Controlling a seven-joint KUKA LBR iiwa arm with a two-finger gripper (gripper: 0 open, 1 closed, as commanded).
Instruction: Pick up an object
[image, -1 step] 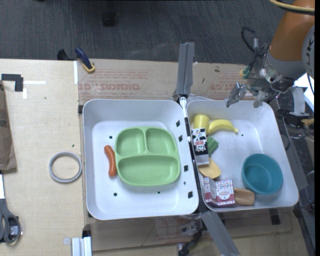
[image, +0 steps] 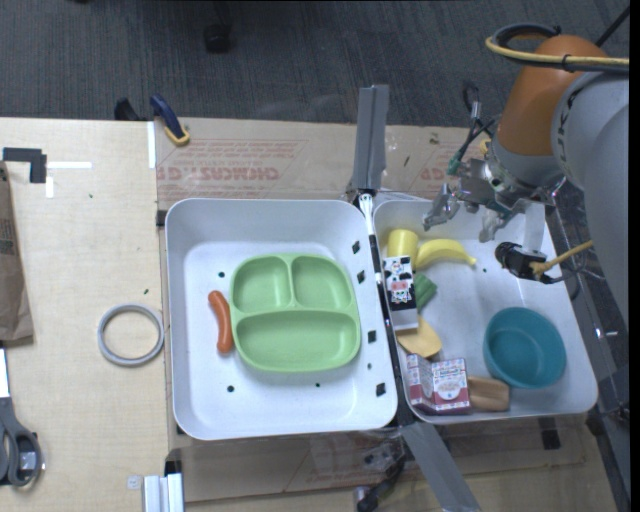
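Note:
My gripper (image: 463, 220) hangs open over the back of the right bin (image: 560, 300), with nothing between its fingers (image: 438, 212). Just below it lie a banana (image: 446, 252) and a yellow cup (image: 401, 243). Along the bin's left wall stands a cow-print carton (image: 400, 284), with a green item (image: 426, 291) and a yellow wedge (image: 423, 340) beside it. A teal bowl (image: 524, 346) sits at the front right. A pink box (image: 441, 385) and a tan block (image: 489, 394) lie at the front.
The left bin (image: 190, 300) holds a green divided plate (image: 295, 312) and an orange sausage (image: 221, 321). On the bench to the left are a tape ring (image: 131, 333), scissors (image: 16, 455) and a brown bag (image: 12, 270). A blue clamp (image: 171, 119) lies at the back.

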